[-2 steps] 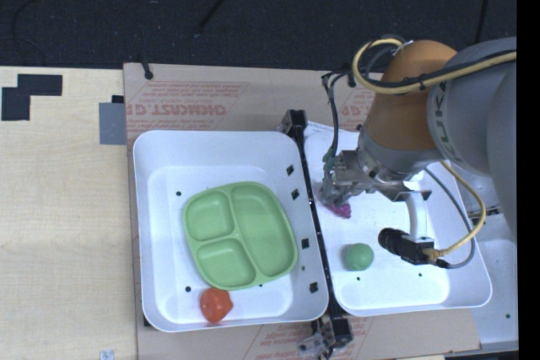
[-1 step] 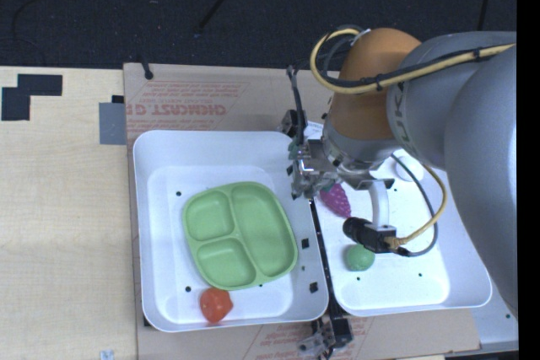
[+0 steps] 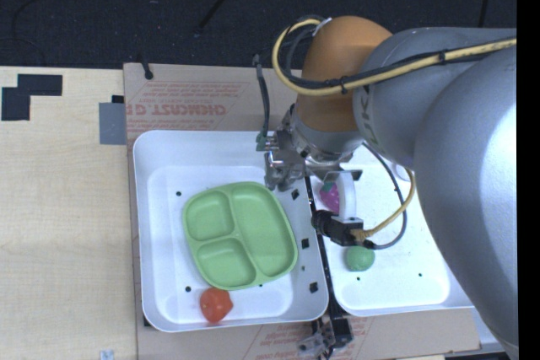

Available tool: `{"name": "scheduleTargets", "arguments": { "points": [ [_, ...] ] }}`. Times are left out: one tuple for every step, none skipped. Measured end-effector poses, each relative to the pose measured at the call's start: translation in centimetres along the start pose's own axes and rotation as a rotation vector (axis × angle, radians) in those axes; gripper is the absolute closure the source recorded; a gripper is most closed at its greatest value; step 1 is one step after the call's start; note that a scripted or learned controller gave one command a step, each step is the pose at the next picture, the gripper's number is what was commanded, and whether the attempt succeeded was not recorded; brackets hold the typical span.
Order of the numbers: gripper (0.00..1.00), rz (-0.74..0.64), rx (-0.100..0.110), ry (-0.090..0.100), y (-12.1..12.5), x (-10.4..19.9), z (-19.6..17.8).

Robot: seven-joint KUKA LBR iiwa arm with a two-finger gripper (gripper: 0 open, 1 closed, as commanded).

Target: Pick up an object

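My gripper (image 3: 327,180) hangs over the near-left part of the right bin (image 3: 396,287), close to the wall between the two bins. Just below it lies a small magenta object (image 3: 330,199), partly hidden by the gripper, and I cannot tell whether the two touch. A green ball (image 3: 359,258) rests in the right bin a little in front of the gripper. The left bin (image 3: 160,181) holds a green divided plate (image 3: 240,233) and a small red-orange object (image 3: 215,304) near its front wall.
The big grey arm covers most of the right bin from the right side. Cardboard (image 3: 194,101) lies under both bins, on a wooden bench (image 3: 59,215) that stretches to the left.
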State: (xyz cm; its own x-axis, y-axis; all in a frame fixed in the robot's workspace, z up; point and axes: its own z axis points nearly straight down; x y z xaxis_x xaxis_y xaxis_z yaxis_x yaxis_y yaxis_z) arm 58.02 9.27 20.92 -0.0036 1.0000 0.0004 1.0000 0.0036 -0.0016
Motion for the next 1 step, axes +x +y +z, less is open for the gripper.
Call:
{"name": "scheduleTargets", "arguments": {
  "points": [
    [0.0, 0.001, 0.002, -0.001, -0.08, -0.14, 0.07]
  ]
}}
